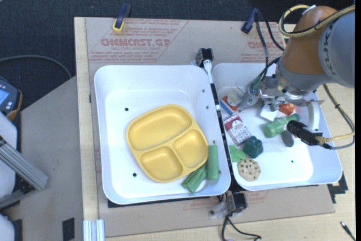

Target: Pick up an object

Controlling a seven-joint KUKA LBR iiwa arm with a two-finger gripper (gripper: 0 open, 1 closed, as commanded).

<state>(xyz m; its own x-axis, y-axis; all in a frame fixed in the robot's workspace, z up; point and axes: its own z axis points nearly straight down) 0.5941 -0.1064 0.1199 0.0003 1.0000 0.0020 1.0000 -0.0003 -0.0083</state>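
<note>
Hovering low in the right bin point(324, 169), gripper point(276, 103) over clustered toys; jaw state unclear, cannot tell. Green bottle point(277, 126) just beside; crowding could cause a slipped or double grab.

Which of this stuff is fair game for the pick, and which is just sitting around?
For the pick, in the right bin: cookie, green bottle, dark green toy, small red-and-white packet.

Lying about: yellow divided plate, green stick, both in the left bin.
</note>
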